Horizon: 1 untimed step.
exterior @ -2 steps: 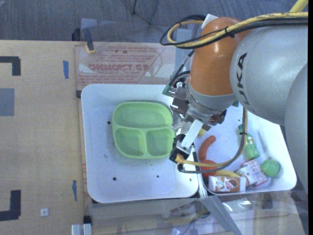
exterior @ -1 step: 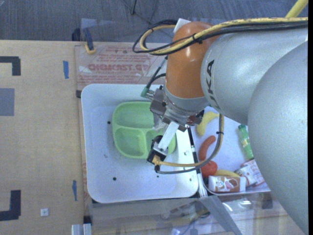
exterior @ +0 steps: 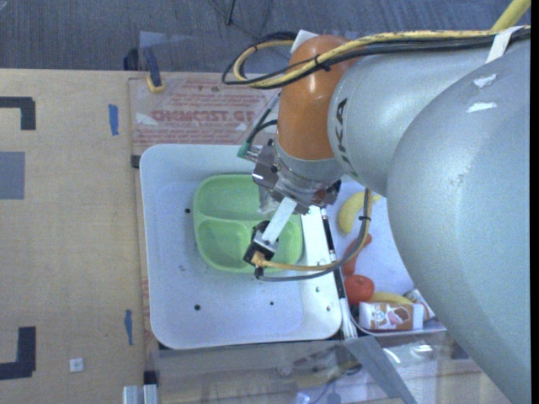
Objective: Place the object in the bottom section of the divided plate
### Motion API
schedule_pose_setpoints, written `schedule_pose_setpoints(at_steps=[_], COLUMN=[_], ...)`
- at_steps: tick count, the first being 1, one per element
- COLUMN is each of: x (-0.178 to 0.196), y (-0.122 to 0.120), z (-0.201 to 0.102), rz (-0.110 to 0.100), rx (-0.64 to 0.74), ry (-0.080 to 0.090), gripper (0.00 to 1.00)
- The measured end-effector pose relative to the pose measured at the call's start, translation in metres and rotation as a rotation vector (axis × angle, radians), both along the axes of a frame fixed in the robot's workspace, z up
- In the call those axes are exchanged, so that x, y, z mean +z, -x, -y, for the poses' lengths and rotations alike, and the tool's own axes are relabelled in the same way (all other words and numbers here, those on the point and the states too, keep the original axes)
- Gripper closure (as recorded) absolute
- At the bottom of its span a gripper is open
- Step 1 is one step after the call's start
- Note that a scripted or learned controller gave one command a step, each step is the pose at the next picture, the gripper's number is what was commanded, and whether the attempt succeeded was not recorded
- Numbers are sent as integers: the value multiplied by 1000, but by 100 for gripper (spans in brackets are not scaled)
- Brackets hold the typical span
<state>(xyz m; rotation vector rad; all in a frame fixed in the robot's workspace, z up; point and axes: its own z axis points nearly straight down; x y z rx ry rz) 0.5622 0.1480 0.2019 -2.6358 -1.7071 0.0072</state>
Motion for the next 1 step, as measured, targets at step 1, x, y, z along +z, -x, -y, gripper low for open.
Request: schedule_pose_setpoints(at_steps=[1], x=[153], y=[-36], z=[59], rz=[0], rx=[-54], ry=[0], gripper=[100])
